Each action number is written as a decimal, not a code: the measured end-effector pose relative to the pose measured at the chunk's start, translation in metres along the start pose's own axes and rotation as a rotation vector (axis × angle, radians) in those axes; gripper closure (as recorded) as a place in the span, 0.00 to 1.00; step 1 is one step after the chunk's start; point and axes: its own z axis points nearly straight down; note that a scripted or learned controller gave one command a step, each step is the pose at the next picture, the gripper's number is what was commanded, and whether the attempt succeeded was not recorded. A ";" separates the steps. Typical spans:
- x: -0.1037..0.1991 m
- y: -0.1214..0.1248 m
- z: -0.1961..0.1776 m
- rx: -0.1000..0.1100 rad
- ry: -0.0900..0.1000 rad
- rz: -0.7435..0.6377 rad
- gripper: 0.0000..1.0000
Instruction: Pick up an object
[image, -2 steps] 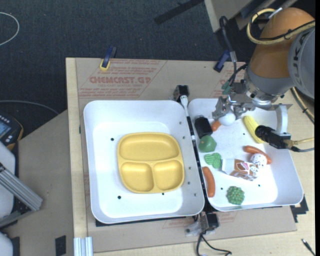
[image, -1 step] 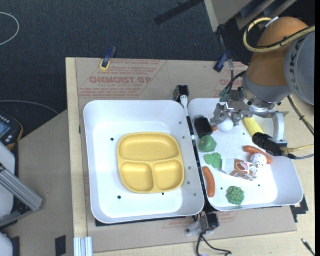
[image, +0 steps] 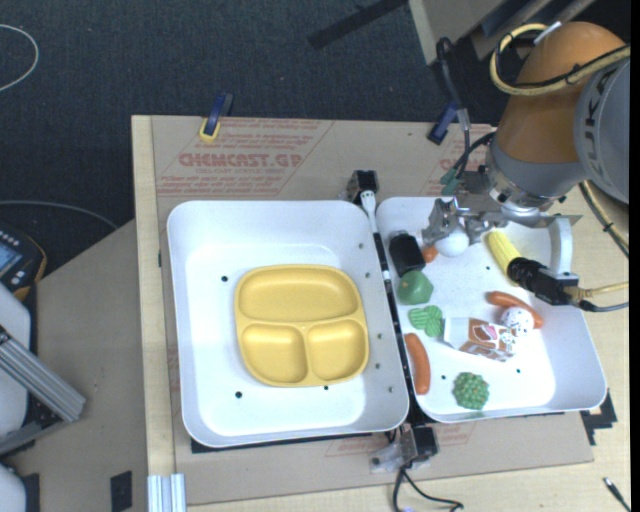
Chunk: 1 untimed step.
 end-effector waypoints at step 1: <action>-0.011 -0.007 -0.002 0.005 0.001 0.003 1.00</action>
